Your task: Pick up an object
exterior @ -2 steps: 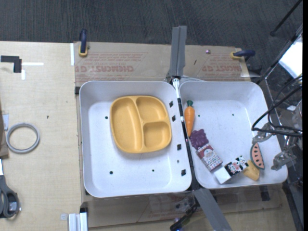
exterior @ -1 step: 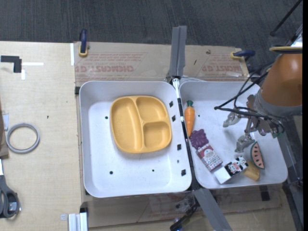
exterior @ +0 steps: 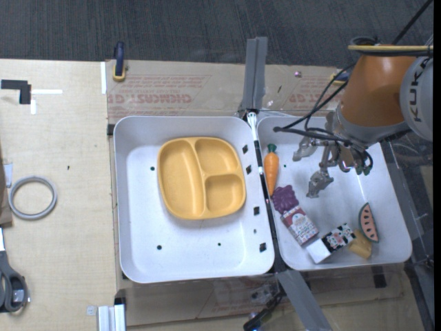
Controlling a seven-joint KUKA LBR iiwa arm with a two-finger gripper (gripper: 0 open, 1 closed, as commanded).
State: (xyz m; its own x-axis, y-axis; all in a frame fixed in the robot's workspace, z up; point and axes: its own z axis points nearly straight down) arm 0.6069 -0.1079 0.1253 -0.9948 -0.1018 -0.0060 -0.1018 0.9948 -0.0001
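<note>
I have the gripper [exterior: 321, 183] above the right bin [exterior: 393, 205], in its upper middle part, and nothing is between its fingers. The two fingers hang down with a gap between them, so I read them as apart, though the cables [exterior: 303, 126] near the wrist make this part a little hard to see.

No object is picked yet. The things I can choose all lie in the right bin: a carrot [exterior: 271, 169] against the left wall, a purple piece [exterior: 284, 198] just below it, a red and white carton [exterior: 298, 226] touching that piece, a small black and white box [exterior: 337, 239] near the front, a melon slice [exterior: 368, 222] at the right side, and a yellow bit [exterior: 360, 249] beside the box.

To do this step well, I think I must choose a thing that stands free. The carrot is closest to the gripper, but it lies along the wall, so one finger may hit the rim. The carton and the purple piece touch each other, and the fingers may catch both or push one away. The melon slice seems to me the better target, because it lies apart from the others. I would put the fingers across its narrow side and go down slowly.

The left bin [exterior: 134, 205] holds a yellow plate [exterior: 202, 178] with three compartments, and I see nothing in them.
</note>
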